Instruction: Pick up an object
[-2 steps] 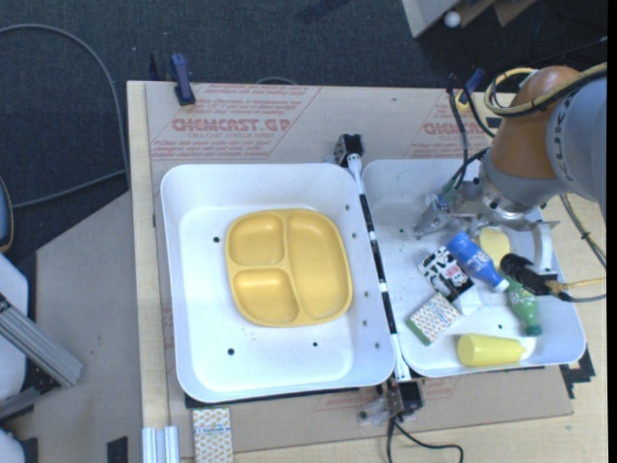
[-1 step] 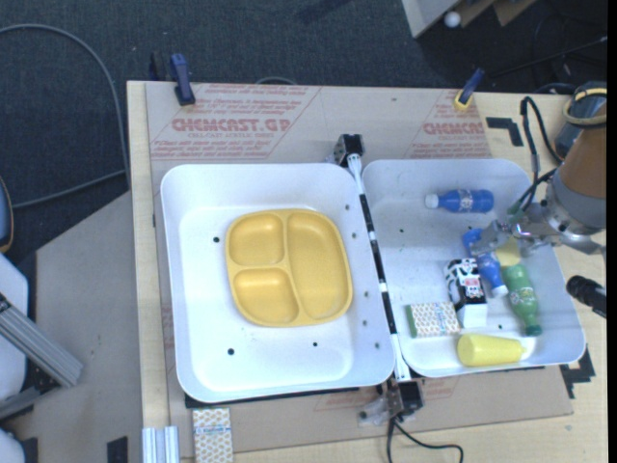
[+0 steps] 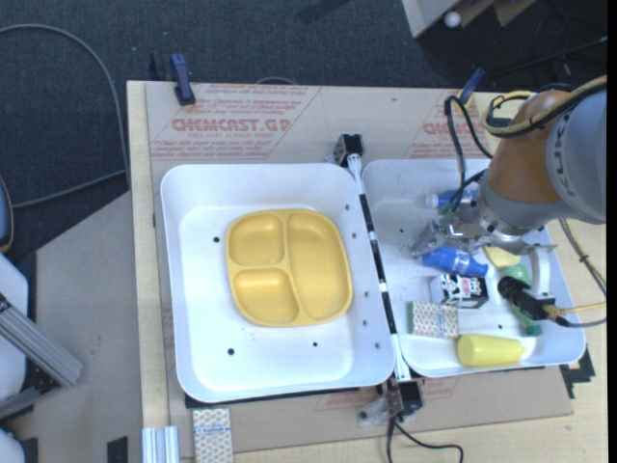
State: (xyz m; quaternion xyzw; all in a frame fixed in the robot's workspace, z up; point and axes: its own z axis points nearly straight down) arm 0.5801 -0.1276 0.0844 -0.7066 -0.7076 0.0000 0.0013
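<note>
Yellow block (image 3: 492,349) lies at the right bin's (image 3: 386,186) six o'clock; gripper (image 3: 445,239) above the blue bottle (image 3: 451,260), grip unreadable.

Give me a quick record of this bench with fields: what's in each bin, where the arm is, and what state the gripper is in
left bin: yellow divided plate, three compartments
right bin: blue object, yellow cylinder, patterned packet, small black-and-white item, other small pieces
arm: reaches in from the right, over the right bin
gripper: low among the objects, just above the blue object
fingers: too cluttered to judge
held: nothing visibly held
</note>
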